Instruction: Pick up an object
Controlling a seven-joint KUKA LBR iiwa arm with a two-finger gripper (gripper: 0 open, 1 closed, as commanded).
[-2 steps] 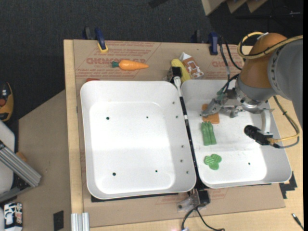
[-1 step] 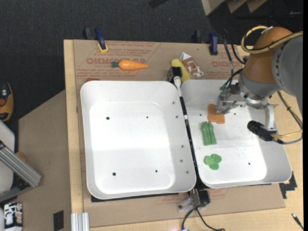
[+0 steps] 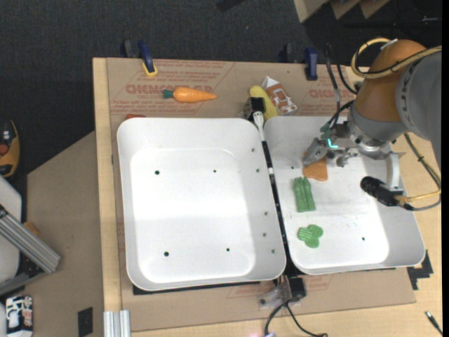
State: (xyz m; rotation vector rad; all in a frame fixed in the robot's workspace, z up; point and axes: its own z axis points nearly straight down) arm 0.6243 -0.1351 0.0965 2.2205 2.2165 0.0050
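In the right bin my gripper hangs low near the bin's upper middle, reaching in from the right. Just below its tip lies an orange wedge-shaped piece, touching or nearly touching the fingers; whether it sits between them I cannot tell. A green ridged block lies a little lower left of that. A green broccoli-like piece rests nearer the front of the same bin.
The left bin lies beside the right one. On the board behind the bins are a toy carrot, a yellow banana-like toy and a small brown-and-white box. A black cable connector hangs over the right bin.
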